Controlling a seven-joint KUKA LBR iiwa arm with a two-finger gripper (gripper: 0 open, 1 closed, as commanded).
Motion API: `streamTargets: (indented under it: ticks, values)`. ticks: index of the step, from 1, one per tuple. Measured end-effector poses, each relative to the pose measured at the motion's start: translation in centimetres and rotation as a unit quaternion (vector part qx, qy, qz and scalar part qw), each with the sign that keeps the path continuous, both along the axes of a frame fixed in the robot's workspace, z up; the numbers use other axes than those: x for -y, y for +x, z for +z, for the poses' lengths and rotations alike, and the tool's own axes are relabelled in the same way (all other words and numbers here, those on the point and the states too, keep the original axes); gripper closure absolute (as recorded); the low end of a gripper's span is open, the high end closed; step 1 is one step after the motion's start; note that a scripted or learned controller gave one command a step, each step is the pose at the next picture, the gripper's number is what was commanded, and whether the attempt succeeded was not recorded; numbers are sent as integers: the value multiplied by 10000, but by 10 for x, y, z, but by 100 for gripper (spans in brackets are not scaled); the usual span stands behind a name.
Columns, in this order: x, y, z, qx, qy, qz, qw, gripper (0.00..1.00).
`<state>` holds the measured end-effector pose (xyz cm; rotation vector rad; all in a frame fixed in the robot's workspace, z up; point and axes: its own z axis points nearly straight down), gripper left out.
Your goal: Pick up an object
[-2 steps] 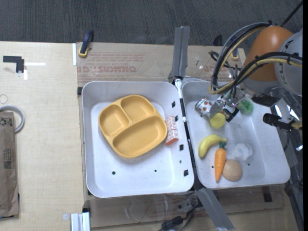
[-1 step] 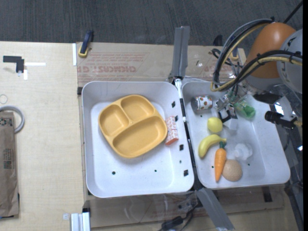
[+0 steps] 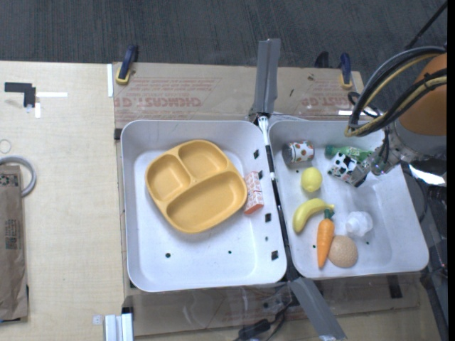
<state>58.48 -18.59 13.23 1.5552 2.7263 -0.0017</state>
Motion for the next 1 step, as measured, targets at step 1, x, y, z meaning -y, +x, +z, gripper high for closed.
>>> streamTargets:
  ticks: [1]
  values:
    - [-36, 31, 54, 2, 2, -1897, 9818, 100]
